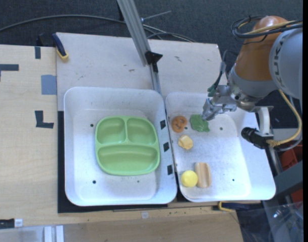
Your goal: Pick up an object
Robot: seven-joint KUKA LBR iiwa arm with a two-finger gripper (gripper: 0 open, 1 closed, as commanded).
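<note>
Even, bright overhead light; slightly soft focus

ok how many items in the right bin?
5: green piece under the gripper, orange round at its left, yellow chunk below, yellow ball and hot dog at the front. The gripper may hide more.

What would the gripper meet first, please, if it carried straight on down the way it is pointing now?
Most likely the green toy: the gripper points down at its upper right edge in the right bin. How far above the toy it is cannot be judged from this slanted view.
</note>
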